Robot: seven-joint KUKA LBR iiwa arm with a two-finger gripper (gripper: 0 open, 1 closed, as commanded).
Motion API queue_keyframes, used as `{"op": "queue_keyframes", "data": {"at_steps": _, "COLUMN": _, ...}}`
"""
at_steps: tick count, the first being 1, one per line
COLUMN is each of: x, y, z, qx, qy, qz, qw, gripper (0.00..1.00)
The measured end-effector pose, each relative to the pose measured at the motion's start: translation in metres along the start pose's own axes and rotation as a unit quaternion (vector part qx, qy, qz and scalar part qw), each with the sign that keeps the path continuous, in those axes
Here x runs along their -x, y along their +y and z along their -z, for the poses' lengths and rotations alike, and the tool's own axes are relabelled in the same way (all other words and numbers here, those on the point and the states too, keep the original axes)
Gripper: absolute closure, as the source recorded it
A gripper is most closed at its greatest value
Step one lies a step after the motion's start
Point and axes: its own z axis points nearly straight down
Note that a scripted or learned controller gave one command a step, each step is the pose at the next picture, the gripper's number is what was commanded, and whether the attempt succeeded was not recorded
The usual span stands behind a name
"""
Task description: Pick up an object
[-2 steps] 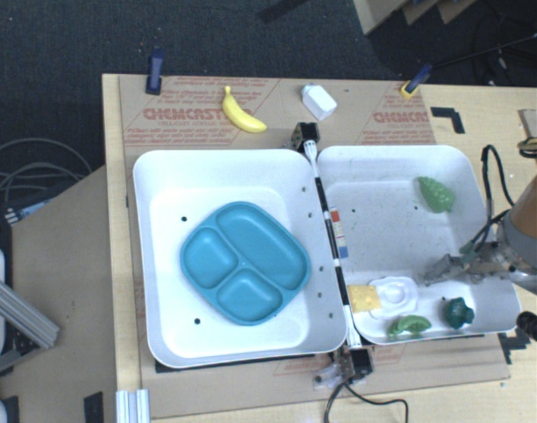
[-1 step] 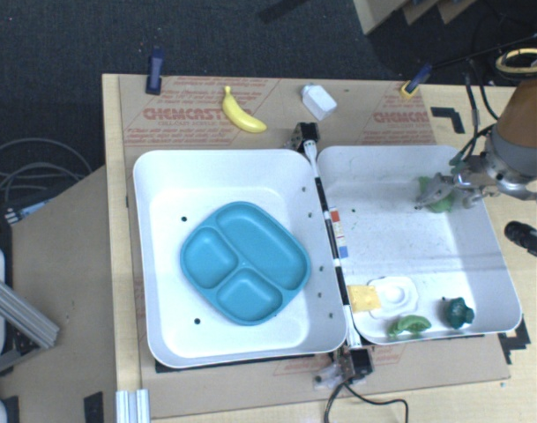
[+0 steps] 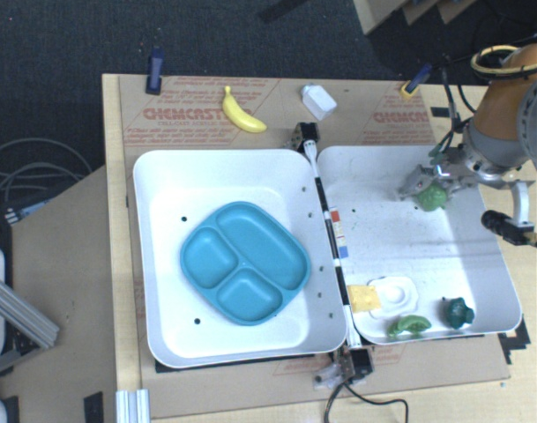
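My arm [image 3: 506,113] shows a rounded grey casing with an orange band [image 3: 495,104] wrapped above the wrist. Below the band sits a paler silver-grey wrist collar [image 3: 497,173]. A pale yellowish cable [image 3: 490,58] loops beside my upper casing, and dark cables [image 3: 451,113] trail along my side. My gripper [image 3: 424,186] is a compact cluster of metallic grey parts with slim, dull silver fingers [image 3: 411,185]. A black fitting [image 3: 508,226] juts from beneath the wrist on a light grey bracket [image 3: 519,203].
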Motion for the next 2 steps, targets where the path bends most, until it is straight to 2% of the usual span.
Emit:
{"op": "queue_keyframes", "data": {"at_steps": 1, "x": 0.004, "y": 0.000, "z": 0.011, "qx": 0.001, "qy": -0.005, "qz": 0.000, "qw": 1.0000, "gripper": 1.00}}
{"op": "queue_keyframes", "data": {"at_steps": 2, "x": -0.060, "y": 0.021, "z": 0.079, "qx": 0.002, "qy": -0.005, "qz": -0.002, "qw": 1.0000, "gripper": 1.00}}
